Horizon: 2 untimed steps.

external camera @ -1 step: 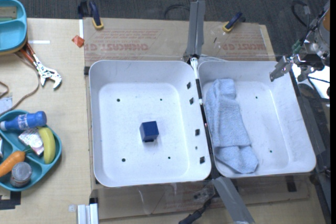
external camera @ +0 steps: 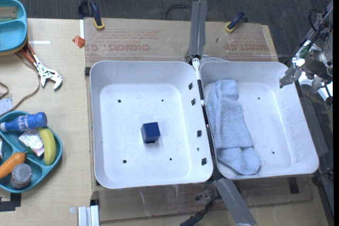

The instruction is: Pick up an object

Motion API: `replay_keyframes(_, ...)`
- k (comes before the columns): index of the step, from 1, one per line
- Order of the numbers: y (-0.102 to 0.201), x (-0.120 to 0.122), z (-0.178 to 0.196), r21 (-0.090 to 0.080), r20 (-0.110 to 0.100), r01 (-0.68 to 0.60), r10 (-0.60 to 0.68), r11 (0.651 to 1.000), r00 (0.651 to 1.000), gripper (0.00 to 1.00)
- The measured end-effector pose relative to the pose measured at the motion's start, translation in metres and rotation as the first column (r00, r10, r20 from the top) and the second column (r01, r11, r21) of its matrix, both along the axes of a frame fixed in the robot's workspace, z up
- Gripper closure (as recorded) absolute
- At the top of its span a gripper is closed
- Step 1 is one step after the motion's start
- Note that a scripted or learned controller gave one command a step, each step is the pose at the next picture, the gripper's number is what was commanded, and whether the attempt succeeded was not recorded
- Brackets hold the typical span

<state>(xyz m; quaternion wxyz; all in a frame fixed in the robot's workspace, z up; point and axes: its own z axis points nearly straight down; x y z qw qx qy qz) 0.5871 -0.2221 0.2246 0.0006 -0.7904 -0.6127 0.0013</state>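
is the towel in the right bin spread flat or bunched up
Bunched up. The pale blue towel lies crumpled in a long heap along the left side of the right bin, with folds and a rolled lump at its near end.

One camera is sitting fixed above the bench (external camera: 53, 61), looking down at a slant from the near side. It is taking in the left bin (external camera: 106, 166) and right bin (external camera: 302, 161) whole from a moderate height, with dark floor showing along the far edge.
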Motion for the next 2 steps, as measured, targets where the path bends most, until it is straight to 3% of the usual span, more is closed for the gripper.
replay_keyframes(1, 0.010, -0.050, 0.050, -0.001, 0.001, 0.472, -0.472, 0.882, 0.882, 0.00)
replay_keyframes(2, 0.006, -0.033, 0.047, -0.002, 0.000, 0.526, -0.526, 0.851, 0.851, 0.00)
